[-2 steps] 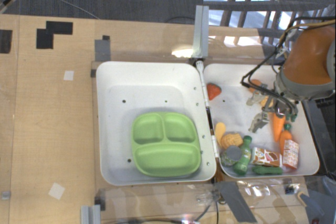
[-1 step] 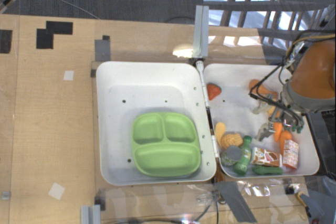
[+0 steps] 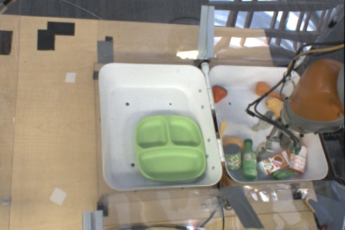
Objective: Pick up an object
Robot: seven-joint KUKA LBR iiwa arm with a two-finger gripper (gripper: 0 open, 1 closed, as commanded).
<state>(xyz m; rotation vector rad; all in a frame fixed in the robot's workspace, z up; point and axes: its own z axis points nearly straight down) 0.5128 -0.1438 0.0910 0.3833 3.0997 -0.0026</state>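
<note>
We begin with the wooden bench [image 3: 48, 132], which carries the two shallow white plastic bins side by side so that the arm can reach either from the right. The left bin [image 3: 124, 89] holds one thing, a light green moulded plastic tray with three compartments [image 3: 171, 147], lying flat toward the bin's near edge, well apart from the clutter and seemingly no part of this pick.

The right bin [image 3: 237, 83] is where the candidates sit. Most have gathered along its near wall, probably because loose things slide and pile there: a small green plastic bottle with a label [image 3: 249, 159] lies beside a short round tin with a green label [image 3: 233, 160], and a red-and-white printed packet [image 3: 275, 161] and a red carton [image 3: 298, 159] lie just right of them. A small red-orange rounded piece [image 3: 220, 93] rests alone near the dividing wall, and an orange rounded piece [image 3: 262, 88] sits further back.

The grey arm with its orange band [image 3: 318, 91] hangs over the right bin, its wrist bent down toward the near clutter. The gripper [image 3: 275, 140] sits low among cables just above the packets; we cannot tell its state, nor whether anything is in it. We judge the pick as not yet secured.
</note>
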